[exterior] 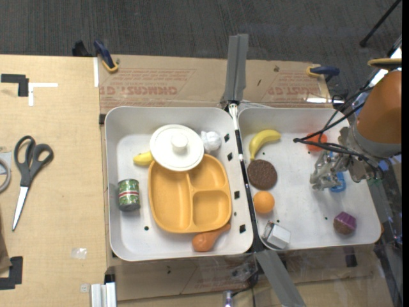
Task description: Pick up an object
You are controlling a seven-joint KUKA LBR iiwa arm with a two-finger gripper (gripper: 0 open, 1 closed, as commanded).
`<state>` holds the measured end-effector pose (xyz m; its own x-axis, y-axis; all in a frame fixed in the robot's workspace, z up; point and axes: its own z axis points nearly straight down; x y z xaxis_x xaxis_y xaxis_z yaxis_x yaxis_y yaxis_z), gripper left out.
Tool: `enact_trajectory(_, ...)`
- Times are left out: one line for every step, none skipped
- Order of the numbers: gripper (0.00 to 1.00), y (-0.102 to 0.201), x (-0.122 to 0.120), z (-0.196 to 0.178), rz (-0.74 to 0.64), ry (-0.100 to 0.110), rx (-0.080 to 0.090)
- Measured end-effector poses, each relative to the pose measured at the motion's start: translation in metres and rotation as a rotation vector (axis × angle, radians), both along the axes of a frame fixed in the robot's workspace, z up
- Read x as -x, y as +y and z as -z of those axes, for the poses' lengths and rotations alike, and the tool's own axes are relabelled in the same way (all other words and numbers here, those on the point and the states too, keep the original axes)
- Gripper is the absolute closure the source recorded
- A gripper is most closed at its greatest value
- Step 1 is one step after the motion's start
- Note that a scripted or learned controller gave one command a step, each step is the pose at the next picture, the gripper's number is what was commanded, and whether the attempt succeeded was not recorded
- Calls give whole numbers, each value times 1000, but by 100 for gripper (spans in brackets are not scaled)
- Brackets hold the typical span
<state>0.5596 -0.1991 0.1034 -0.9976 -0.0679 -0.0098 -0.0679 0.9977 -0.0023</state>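
1. The step in hand looks like the approach: the arm reaches in from the right over the right bin, and the claw hangs low near the bin's right side.
2. How far the claw is open cannot be told; its metal parts blur together, and nothing can be made out in its hold.
3. A small blue thing lies just beside or under the claw, partly hidden by it; whether they touch cannot be told. It seems the likeliest target, since no one object is named.
4. The next move, judged from this, calls for settling straight down around that blue thing and closing squarely on it, without dragging it against the bin wall.
5. The right bin also holds a banana, a dark brown disc, an orange ball, a grey-white block, a purple piece and something red-orange under the cables.
6. The left bin holds a divided yellow tray with a white lid overlapping its upper edge, a green can, a yellow piece, a white lump and an orange-brown piece.
7. On the desk to the left lie scissors, well apart from both bins.
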Motion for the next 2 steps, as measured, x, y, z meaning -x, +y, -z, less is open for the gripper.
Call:
enact_trajectory(0,0,0,0,0,0,0)
enact_trajectory(0,5,-33,10,132,3,-2)
